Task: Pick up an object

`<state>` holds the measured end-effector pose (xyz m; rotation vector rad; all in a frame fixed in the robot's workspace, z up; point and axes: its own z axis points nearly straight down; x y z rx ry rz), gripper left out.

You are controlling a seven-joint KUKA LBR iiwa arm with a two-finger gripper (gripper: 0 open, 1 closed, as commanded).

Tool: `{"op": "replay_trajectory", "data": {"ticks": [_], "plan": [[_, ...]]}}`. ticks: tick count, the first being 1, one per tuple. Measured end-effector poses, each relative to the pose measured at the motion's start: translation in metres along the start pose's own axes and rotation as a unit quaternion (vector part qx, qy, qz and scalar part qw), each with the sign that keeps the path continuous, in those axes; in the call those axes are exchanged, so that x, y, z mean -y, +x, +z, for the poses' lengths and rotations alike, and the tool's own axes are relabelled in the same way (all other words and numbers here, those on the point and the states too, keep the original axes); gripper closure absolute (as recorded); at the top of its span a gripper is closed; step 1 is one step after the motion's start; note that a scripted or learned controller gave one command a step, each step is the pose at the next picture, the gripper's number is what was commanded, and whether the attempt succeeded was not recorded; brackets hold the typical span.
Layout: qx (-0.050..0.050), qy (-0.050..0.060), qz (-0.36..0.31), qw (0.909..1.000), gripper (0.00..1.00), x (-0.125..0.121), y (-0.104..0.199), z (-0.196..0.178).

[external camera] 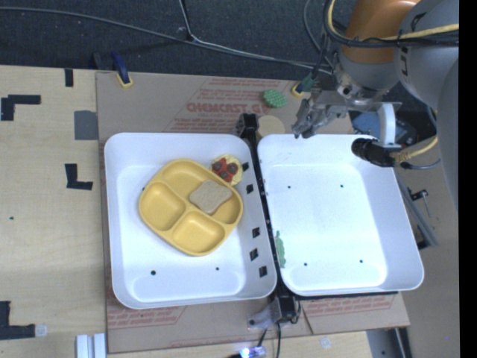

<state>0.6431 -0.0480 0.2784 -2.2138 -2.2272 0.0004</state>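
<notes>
A yellow sectioned plate (165, 203) lies in the left bin (179, 286). A slice of toast (209, 195) rests on the plate, and a small red and dark berry cluster (226, 168) sits at the plate's far right corner. My gripper (305, 127) hangs above the far left corner of the right bin (339, 215), with nothing seen between its fingers. A small green piece (279, 247) lies at the right bin's left wall.
A green knobbly object (274, 97) and a pale round piece (271, 124) lie on the cardboard beyond the bins. Black clips run along the divider between the bins. Cables cross the dark floor at the back. The arm's bulk fills the upper right.
</notes>
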Motion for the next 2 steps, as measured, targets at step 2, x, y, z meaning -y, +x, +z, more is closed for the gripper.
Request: {"op": "replay_trajectory", "data": {"ticks": [2], "plan": [[0.001, 0.001, 0.001, 1.0000, 1.00, -0.006, 0.098, 0.023]]}}
